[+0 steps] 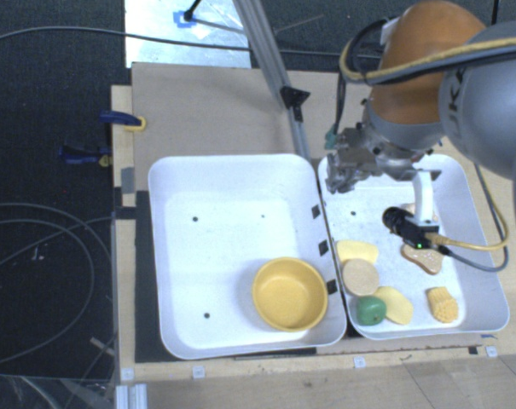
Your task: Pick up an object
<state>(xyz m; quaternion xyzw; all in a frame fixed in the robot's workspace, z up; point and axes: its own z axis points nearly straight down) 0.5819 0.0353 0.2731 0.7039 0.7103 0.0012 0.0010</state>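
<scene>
The hand [341, 175] is seen at the upper left of the right bin [475, 220]; its state cannot be told. The food pieces [360, 277] are clustered below it, toward the frame's lower right.

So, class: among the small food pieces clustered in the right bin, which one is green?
The round green piece at the bin's front edge. It lies between the tan disc and a pale yellow piece; the others are yellow, tan or orange.
</scene>
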